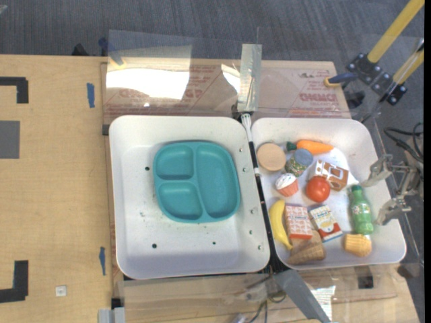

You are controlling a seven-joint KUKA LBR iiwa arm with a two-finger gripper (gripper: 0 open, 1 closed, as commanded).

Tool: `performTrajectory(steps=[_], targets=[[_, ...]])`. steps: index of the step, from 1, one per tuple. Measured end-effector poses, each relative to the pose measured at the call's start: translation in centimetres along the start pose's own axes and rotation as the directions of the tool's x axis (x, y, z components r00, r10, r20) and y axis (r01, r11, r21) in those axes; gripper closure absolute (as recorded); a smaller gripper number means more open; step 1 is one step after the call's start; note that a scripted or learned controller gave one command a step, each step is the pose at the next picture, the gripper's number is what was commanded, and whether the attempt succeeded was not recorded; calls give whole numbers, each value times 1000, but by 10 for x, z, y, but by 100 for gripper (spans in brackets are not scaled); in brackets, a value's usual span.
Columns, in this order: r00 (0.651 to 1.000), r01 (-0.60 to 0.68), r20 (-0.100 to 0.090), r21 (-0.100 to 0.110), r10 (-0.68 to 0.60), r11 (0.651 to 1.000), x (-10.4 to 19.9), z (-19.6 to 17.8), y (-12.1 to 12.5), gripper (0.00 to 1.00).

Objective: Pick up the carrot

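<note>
The carrot [314, 146] is orange with a small green top at its left end. It lies flat near the back wall of the right bin [389, 244], pointing right. A tan round disc [271, 157] sits to its left, and a small blue-lidded can [300, 160] touches its front side. A white and orange carton [332, 173] lies just in front of it to the right.
The right bin also holds a tomato [318, 190], a green bottle [360, 209], a banana [278, 224], two small boxes [297, 222], a cone [308, 251] and a yellow piece [357, 245]. A teal divided plate [197, 180] sits in the left bin [128, 200]. Metal brackets [390, 187] stand at the right bin's right rim.
</note>
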State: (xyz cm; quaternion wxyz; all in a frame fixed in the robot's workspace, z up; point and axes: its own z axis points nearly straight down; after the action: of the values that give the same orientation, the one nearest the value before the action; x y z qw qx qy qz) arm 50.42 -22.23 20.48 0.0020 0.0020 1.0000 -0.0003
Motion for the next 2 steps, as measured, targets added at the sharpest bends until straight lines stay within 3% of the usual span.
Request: performTrajectory(steps=[1,2], targets=[[996,87,16,7,-88,996,16,102,22,0],[995,-96,8,1,96,995,-51,116,-1,0]])
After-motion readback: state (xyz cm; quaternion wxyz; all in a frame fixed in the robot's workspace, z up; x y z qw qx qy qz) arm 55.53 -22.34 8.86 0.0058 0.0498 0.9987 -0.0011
